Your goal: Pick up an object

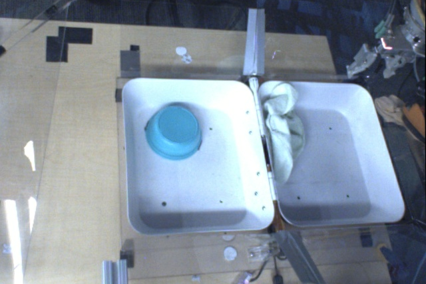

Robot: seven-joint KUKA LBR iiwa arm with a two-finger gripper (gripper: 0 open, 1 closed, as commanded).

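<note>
Up in the far right corner of the view, a small grey gripper, blurry and tangled with wires. Too fuzzy to tell if apart or together. Nothing seen held in it. Parked outside both bins, just past the far corner of the right bin. Below the gripper and off to the view's left, a crumpled white cloth, lying in the right bin against the wall next to the other bin. Further away from the gripper on that same side, a blue bowl, sitting upside down in the left bin, well apart from the cloth. Under both bins, a pale wooden bench. Level with the gripper and to the view's left, a grey metal bar standing where the bins meet.
</note>
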